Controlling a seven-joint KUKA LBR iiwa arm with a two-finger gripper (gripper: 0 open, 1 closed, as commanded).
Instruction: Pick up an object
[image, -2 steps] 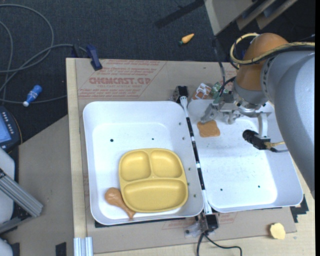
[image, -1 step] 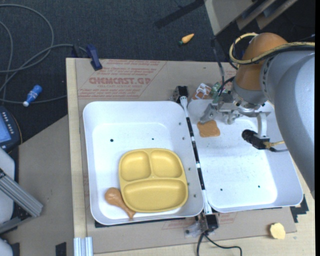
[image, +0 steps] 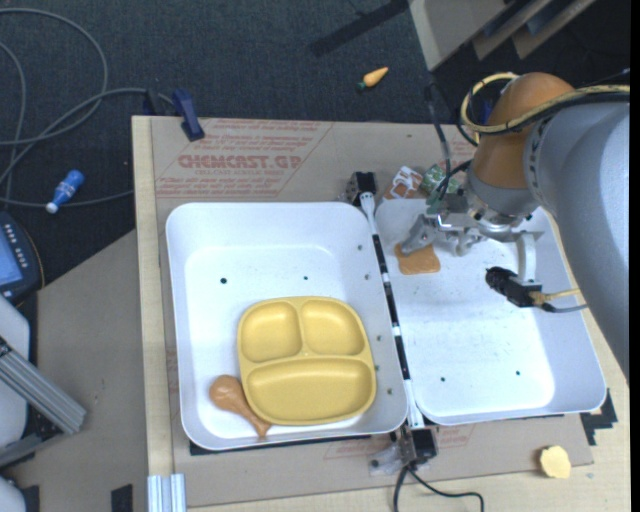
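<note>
Bright even overhead light, soft shadows

1. One fixed camera hung above the surface (image: 250, 160), looking down at a slant.
2. It stood far enough off to take in both bins (image: 200, 250), the arm (image: 590, 170) entering from the right.

Left bin (image: 190, 240): a three-compartment plate (image: 303, 360) lies toward its near side; a spoon-shaped piece (image: 236, 398) touches the plate's near-left edge. Right bin (image: 500, 395): a flat piece (image: 420, 261) lies at the far-left corner, beside the wall shared with the left bin; the gripper (image: 462, 238) stands just right of it. Both bins rest side by side on a board (image: 250, 155).
</note>
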